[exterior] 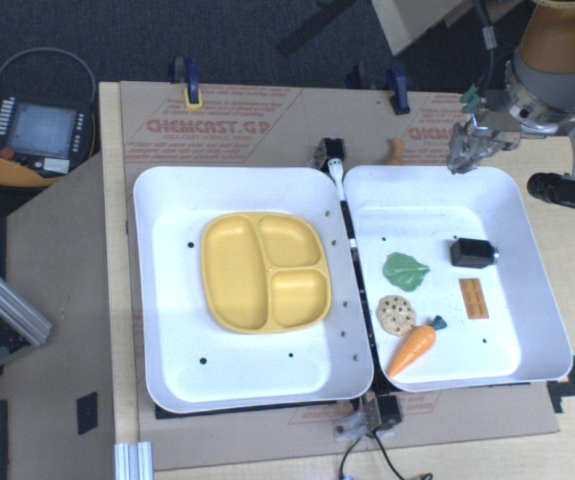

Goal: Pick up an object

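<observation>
The right bin (527,230) holds a green leaf-shaped piece (405,270), a black block (472,253), a small brown bar (474,298), a chocolate-chip cookie (396,314) and an orange carrot (412,347). My gripper (463,160) hangs over the far rim of that bin, well above and behind these objects. Nothing shows between its fingertips.
The left bin (167,268) bears a yellow divided plate (265,270). Two blue clamps (191,80) (397,86) grip the far edge of the cardboard base. A handheld controller (37,133) lies off the bench at the left.
</observation>
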Robot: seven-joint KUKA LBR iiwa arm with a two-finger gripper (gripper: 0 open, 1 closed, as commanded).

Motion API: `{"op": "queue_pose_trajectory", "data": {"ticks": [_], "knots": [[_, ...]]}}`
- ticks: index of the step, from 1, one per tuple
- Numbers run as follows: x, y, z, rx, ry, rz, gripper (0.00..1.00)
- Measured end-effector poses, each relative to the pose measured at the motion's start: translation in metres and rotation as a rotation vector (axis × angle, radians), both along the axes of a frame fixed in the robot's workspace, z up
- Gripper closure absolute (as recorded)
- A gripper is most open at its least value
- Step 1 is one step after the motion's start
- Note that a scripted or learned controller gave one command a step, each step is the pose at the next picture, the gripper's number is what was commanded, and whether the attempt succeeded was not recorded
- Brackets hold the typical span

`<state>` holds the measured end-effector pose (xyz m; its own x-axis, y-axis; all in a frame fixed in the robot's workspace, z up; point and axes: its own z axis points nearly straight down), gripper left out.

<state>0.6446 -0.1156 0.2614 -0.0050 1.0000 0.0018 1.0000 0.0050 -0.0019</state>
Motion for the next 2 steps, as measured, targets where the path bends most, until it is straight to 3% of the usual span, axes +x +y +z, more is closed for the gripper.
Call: {"op": "queue_pose_trajectory", "data": {"ticks": [1, 2], "knots": [[-0.019, 0.046, -0.018, 0.0, 0.002, -0.001, 1.0], [-0.039, 0.099, -0.013, 0.0, 0.001, -0.001, 1.0]]}}
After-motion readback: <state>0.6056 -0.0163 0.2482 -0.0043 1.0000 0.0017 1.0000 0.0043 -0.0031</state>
